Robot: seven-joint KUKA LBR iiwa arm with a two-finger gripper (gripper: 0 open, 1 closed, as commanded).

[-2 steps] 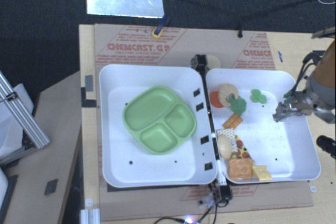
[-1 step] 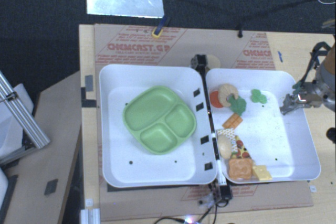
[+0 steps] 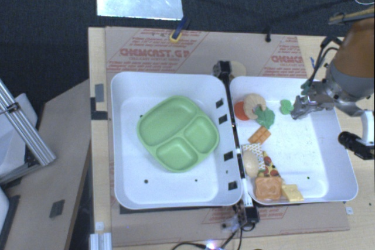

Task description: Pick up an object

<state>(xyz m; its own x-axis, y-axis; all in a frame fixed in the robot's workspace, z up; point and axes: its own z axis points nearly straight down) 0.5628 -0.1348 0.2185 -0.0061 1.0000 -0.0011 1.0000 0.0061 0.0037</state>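
My gripper (image 3: 299,109) hangs over the upper right part of the right bin (image 3: 328,155), at the end of the grey arm with its orange band. A small green piece (image 3: 285,106) lies just left of the gripper tip; whether they touch is unclear. Further left a beige round item (image 3: 254,103), a red-orange piece (image 3: 241,111) and a green leafy toy (image 3: 266,117) sit together. Below them lie an orange cracker (image 3: 259,136), a pale rounded item (image 3: 251,165), a toast-like square (image 3: 268,188) and a yellow block (image 3: 292,192).
A green divided plate (image 3: 177,133) lies in the left bin (image 3: 126,178). A black divider with clips (image 3: 230,126) runs between the bins. A dark fitting (image 3: 355,144) juts in over the right rim. Bare bin floor shows right of the food items.
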